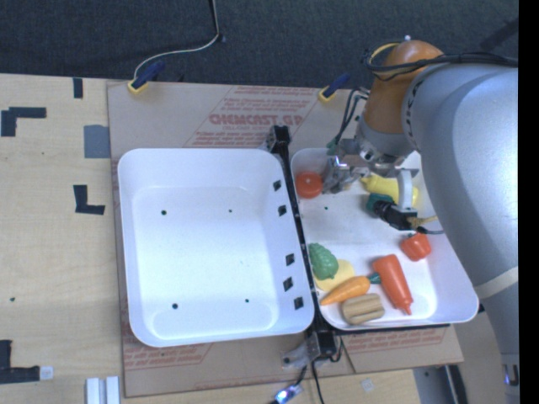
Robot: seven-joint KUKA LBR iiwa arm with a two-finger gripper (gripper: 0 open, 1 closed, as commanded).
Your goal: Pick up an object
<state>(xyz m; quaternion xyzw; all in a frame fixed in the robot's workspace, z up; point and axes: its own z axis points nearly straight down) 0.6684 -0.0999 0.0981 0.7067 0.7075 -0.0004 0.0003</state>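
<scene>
My gripper [337,175] hangs low over the far left corner of the right bin [455,305], reaching in from the right. A red tomato [307,184] lies just to its left, close to it but not visibly held. Right behind the gripper lies a yellow banana [394,188]. Further forward in the same bin are a small red pepper [415,246], a green vegetable [322,261], an orange carrot [345,290], a long red-orange vegetable [393,282] and a tan bread roll [363,309].
The left bin [135,225] sits beside the right one, their rims meeting at a black-clipped divider [290,225]. Both rest on a cardboard sheet [244,120]. The grey arm [472,141] covers the right bin's far right side.
</scene>
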